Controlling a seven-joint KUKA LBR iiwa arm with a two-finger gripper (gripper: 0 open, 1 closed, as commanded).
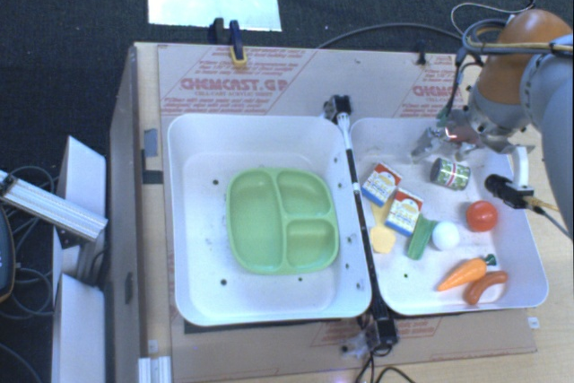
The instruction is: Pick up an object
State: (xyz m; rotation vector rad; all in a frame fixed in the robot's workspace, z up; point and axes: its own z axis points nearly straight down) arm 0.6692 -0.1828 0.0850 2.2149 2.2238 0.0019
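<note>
Here the claw (437, 142), its state unclear, hovers just above the sideways-lying can (449, 173).

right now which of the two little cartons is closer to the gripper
The upper carton, nearer the bin divider, is closer to the gripper. The other carton lies lower, beside the green piece.

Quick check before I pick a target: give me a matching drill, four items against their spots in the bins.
Items:
1. green plate
2. can
3. tomato
4. carrot

Places:
A. right bin, near front edge, beside the sausage
B. left bin, centre
C. right bin, just below the end effector
D. right bin, far right side, right of the egg

Pairs: 1-B, 2-C, 3-D, 4-A
</note>
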